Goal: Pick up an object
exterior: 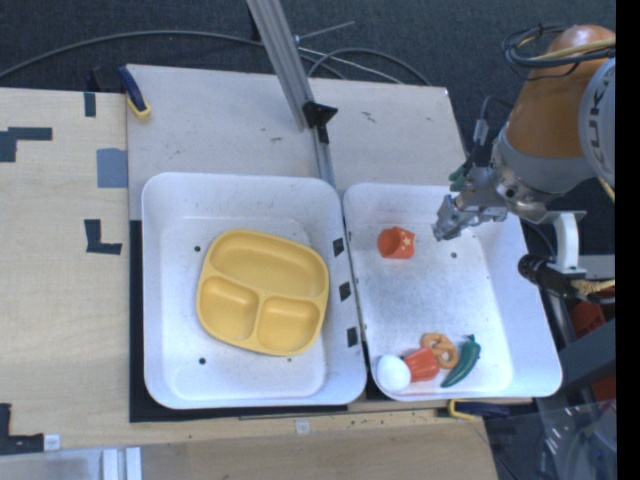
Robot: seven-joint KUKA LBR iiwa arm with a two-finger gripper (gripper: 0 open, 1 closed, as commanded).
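Observation:
A small red-orange object lies in the upper part of the right bin. At that bin's near edge sit a white egg, a red piece, a pretzel-shaped piece and a green pepper, bunched together. My gripper hangs over the right bin's upper right, a short way right of the red-orange object. Nothing shows between its fingers.
A yellow divided plate lies in the left bin. A metal pole slants down to the divider between the bins. Cables run across the dark floor at the back. A wooden board lies at the left.

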